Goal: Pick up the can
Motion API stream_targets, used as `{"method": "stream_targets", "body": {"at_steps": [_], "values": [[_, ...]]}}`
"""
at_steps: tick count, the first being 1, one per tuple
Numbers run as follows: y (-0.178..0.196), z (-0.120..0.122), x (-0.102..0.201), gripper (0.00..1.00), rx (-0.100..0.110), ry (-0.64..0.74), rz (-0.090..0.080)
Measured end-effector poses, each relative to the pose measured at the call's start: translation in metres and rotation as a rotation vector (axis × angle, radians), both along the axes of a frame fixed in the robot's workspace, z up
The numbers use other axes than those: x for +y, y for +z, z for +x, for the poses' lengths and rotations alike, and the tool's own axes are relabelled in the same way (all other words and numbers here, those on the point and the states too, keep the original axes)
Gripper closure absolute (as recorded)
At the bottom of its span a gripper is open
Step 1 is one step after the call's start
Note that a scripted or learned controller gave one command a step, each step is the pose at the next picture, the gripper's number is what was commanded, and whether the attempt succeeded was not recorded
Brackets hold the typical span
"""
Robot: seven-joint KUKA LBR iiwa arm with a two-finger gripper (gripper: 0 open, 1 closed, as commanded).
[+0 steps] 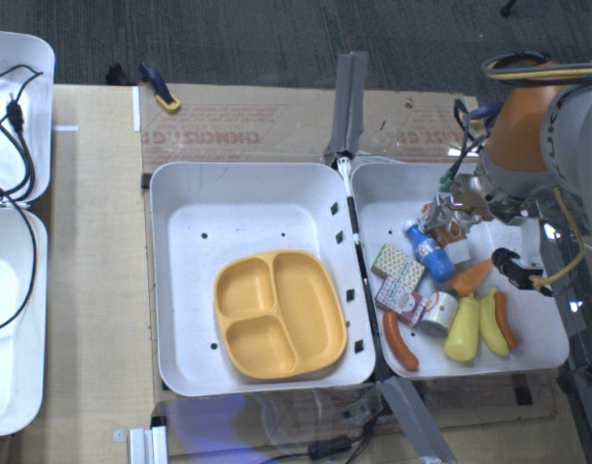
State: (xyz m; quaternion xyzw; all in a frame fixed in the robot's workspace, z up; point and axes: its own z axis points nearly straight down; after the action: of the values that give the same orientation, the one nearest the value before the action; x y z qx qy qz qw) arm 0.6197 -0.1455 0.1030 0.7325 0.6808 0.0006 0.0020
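My end effector [449,211] hangs above the blue bottle [429,251]; whether it is spread, I cannot tell. The can [438,314] lies below the bottle, beside the yellow squash [461,333].

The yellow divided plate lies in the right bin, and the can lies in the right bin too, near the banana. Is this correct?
Not quite. The camera view shows the yellow divided plate in the left bin. The can does lie in the right bin, near the banana.

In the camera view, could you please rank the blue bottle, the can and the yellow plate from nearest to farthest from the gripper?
Measured from the gripper, in the right bin:
1. Blue bottle, just below it.
2. Can, farther down the same bin.
3. Yellow plate, in the left bin.
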Motion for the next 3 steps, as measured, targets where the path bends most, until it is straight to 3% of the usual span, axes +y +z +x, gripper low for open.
{"method": "stream_targets", "body": {"at_steps": [1,2,3], "values": [[-0.0001,-0.0001,0.0002,0.0,0.001,0.0,0.0],[0.0086,-0.0002,-0.0011,1.0,0.001,-0.003,-0.001],[0.0087,-0.0002,-0.001,0.0,0.001,-0.003,-0.001]]}}
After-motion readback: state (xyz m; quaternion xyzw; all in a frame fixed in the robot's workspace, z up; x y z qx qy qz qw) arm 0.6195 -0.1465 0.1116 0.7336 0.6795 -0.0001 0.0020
